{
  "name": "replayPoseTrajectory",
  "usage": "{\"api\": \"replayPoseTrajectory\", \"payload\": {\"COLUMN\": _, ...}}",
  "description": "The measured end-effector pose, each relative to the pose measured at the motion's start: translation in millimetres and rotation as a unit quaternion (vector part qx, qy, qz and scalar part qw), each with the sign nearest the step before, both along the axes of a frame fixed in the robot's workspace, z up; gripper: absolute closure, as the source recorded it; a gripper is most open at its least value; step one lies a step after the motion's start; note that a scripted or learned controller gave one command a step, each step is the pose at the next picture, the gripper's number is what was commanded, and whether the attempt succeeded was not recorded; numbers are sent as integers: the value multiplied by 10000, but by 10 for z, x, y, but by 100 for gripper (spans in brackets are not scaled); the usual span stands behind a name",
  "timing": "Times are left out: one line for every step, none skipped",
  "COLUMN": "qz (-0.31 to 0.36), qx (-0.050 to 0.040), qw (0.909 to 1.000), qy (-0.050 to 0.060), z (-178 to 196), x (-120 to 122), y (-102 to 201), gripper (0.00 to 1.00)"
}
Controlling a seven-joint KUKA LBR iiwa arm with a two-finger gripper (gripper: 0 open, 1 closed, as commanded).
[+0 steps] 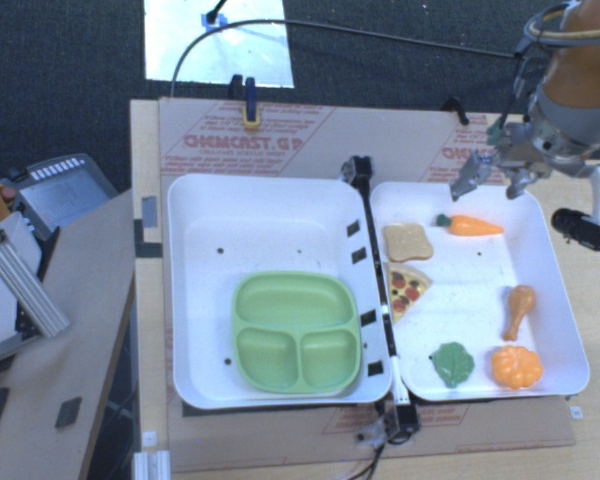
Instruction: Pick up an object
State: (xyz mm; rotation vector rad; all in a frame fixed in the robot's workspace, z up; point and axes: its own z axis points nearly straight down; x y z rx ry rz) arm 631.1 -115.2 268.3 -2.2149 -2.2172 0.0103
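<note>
The pincer (497,180) is seen open, it seems, with nothing held, at the right bin's (565,298) far edge, near the carrot (474,226)

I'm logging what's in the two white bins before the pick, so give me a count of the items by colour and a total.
Orange: 3, the orange toy carrot, the orange-brown toy drumstick and the orange toy pumpkin
Green: 2, the green divided plastic plate and the green toy broccoli
Tan: 1, the tan toy bread slice
Mixed: 1, the toy pizza slice
Total: 7
</note>
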Motion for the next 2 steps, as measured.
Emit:
{"api": "replayPoseTrajectory", "payload": {"qz": 9, "qx": -6, "qw": 10000, "qy": -55, "z": 75, "x": 15, "y": 3, "gripper": 0}}
{"api": "replayPoseTrajectory", "payload": {"qz": 8, "qx": -8, "qw": 10000, "qy": -57, "z": -335, "x": 57, "y": 29, "gripper": 0}}
